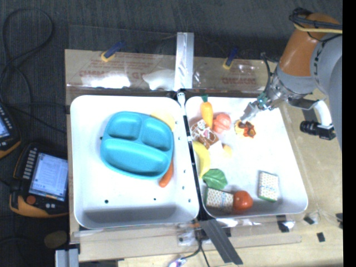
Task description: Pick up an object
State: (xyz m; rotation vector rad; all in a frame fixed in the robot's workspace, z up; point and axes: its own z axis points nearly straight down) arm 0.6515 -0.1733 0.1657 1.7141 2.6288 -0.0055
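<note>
Reaching into the right bin [289,149] from its far right corner, the tool [248,114] is seen low over a small dark-orange item [246,129], touching it or just above it; which cannot be told. Whether the tool is spread or pressed together cannot be told either, and nothing is seen pinched, so the pick is judged not yet done: grasp and lift are left. Open floor is available right of the item, toward the bin's right wall. Room is tighter on the left, where a pink-red fruit [221,121], a carrot [207,113] and a wrapped snack [203,133] are crowded by the divider. The blue tray [137,143] in the left bin [89,193] is well apart.
</note>
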